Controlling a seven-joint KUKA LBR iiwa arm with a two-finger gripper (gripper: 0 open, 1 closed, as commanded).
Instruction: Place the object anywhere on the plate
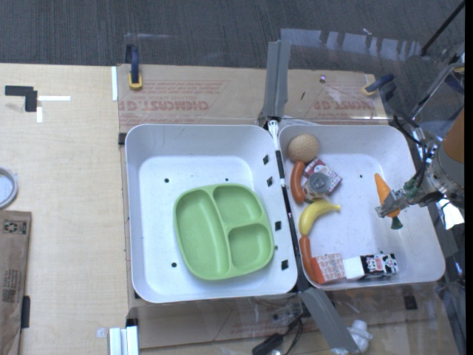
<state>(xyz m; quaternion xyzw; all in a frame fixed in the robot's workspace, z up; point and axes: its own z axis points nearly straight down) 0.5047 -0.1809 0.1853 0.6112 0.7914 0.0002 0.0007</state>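
Near the bench's front edge, a grey bracket [325, 324] and crumpled white scrap [360, 335] lie below the two white bins. In the right bin [425, 272], along its near wall, a red-and-white packet [329, 267] lies end to end with a small black-and-white carton [379, 265]; a red sausage-like piece [307, 256] lies just left of the packet, against the divider. The left bin [148, 272] bears a green three-section plate [224, 231], set slightly toward its near right; its sections show only bare green.

Farther back in the right bin, a banana [318, 214] curves beside the divider, with a red hot dog [297, 182] and a round silvery wrapper [320, 181] touching just beyond it. A brown, ball-like item [303, 147] sits in the far left corner of that bin.

At the right bin's right side, the gripper [392, 210] reaches in from the right, low over the bin floor. An orange carrot [383, 191] with a dark green tip stands tilted at the fingertips, and appears pinched between them, though the view is too small to be certain. The carrot is well apart from the plate, with the divider between them.

Beyond the bins lies printed brown cardboard [192, 95], with a blue-and-yellow clamp [133, 69] at its far left edge and another clamp [378, 85] at far right. A roll of tape [6, 189] rests at the bench's left edge.
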